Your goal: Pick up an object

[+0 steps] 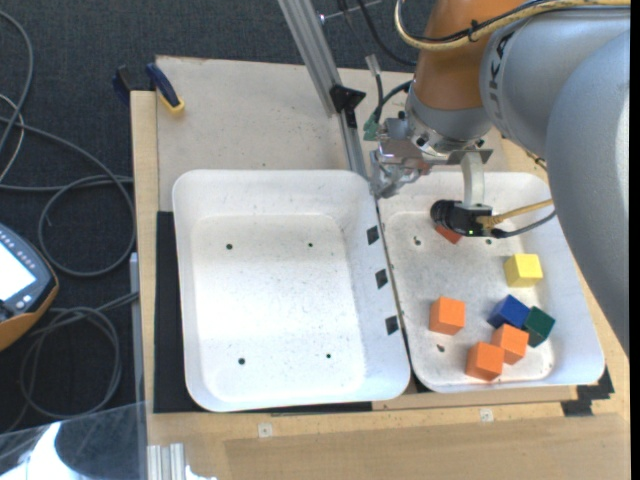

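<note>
Gripper (pixel 393 176) sits at the far left corner of the right bin (pixel 575 298), right by the rims where the two bins meet. Can't tell whether it's wide or narrow from this angle, and nothing is visibly held. Just inside the far edge of that bin there's a small red thing (pixel 447 232), mostly hidden, possibly a block. The rest of the pickable stuff is well apart from the gripper, toward the near right corner. Yellow block (pixel 523 268) is by the right edge, on its own. Blue block (pixel 510 310) and green block (pixel 540 325) are side by side, touching or nearly. Orange block (pixel 447 315) sits alone near the bin's middle. Second orange block (pixel 513 341) is tucked against the blue one, and third orange block (pixel 485 360) is just beside it at the near edge. Left bin (pixel 195 193) lies alongside. Blue-and-yellow clamp (pixel 165 86) is on the bench's far left corner.
</note>
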Motion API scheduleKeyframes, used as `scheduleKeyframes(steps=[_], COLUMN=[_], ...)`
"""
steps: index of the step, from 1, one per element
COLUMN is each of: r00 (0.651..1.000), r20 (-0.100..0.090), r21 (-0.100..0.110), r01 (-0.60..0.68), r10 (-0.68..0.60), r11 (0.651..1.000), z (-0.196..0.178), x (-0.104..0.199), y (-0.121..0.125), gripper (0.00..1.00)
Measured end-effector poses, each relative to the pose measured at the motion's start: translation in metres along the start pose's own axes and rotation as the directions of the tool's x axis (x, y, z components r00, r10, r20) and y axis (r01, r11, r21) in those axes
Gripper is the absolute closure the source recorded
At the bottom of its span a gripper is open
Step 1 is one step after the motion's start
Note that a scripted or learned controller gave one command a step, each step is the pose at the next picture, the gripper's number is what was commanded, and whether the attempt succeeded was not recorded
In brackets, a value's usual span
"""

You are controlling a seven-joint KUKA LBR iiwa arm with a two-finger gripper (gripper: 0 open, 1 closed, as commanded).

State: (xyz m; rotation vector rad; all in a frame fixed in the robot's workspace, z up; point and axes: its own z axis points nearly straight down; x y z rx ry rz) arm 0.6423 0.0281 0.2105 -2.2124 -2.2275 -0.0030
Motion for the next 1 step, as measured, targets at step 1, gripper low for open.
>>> scheduleKeyframes(steps=[1], r00=[1.0], r20=[-0.001], r21=[-0.001], r01=[0.0], r10=[0.0], r11=[1.0], z=[-0.0142], x=[0.0543], y=[-0.0128], gripper=[1.0])
